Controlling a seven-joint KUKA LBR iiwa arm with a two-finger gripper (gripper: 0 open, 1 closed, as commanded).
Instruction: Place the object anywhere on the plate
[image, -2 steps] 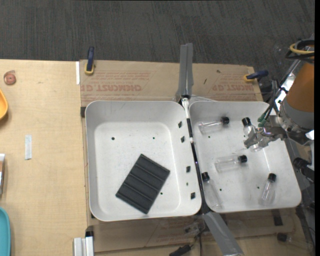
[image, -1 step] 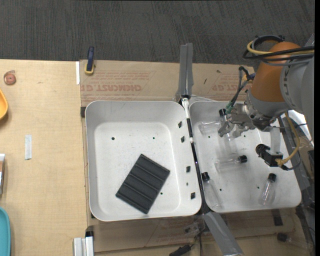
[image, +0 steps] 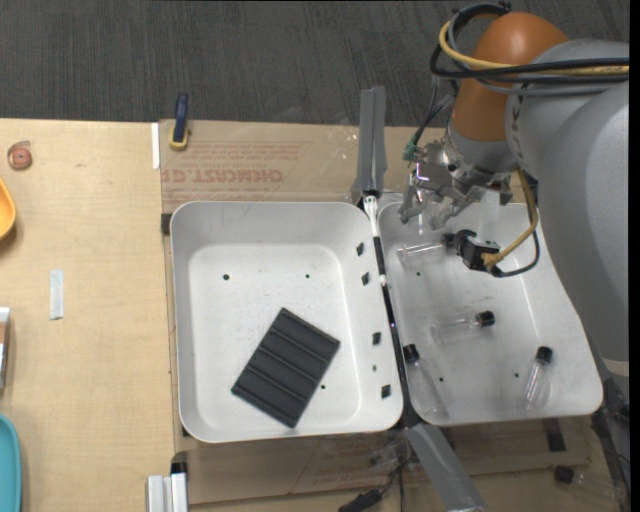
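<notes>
A dark ribbed rectangular plate (image: 287, 366) lies tilted on the floor of the left bin (image: 200, 300). In the right bin (image: 560, 310) lie three clear vials with black caps: one (image: 440, 249) near the back left, one (image: 465, 324) in the middle, one (image: 538, 373) at the front right. My gripper (image: 428, 208) hangs over the back left corner of the right bin, just above and behind the back vial. Its fingers stand apart with only white bin floor between them, so it is open and holds nothing.
The metal divider (image: 380, 270) between the two bins runs just left of the gripper. Cables loop off the wrist over the right bin. Cardboard lies behind the left bin, and a wooden table with small items stretches to the left.
</notes>
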